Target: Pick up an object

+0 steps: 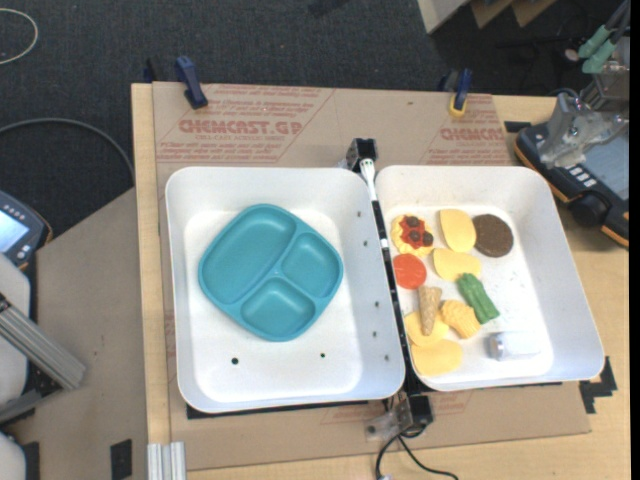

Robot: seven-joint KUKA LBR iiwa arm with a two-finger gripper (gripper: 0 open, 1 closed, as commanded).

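I see a robotics lab, tabletop (300,118) of clamped cardboard, blue clamp (189,80) at its edge, loose cables (20,28) on dark carpet, two white bins (190,208).

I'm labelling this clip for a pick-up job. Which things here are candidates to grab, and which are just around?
For the job, all in the right bin:
pizza slice, brown cookie, red disc, green piece, cone, corn, yellow pieces.

Just around:
teal tray in the left bin, blue clamp, yellow clamp, cardboard.
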